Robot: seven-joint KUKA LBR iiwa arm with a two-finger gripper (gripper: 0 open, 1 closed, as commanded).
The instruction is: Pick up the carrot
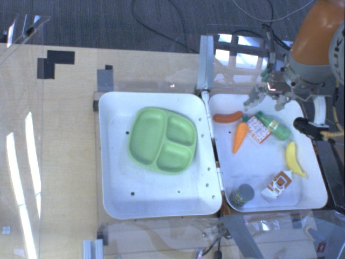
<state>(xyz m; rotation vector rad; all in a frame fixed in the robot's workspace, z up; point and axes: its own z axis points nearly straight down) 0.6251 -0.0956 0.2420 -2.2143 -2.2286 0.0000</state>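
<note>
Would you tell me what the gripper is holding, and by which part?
Nothing: the gripper hangs above the right bin's far edge, nothing between its fingers; the carrot lies apart.

Left bin (108, 198) holds the divided tray (161, 139), near its middle. Right bin (315, 196): sausage (228, 117) at the far left, carrot (240, 136) just in front of it, bottle (267, 126) beside the carrot, banana (294, 158) right, carton (277, 185) and can (242, 195) along the near edge. My claw (267, 97) hangs above the far end.
</note>
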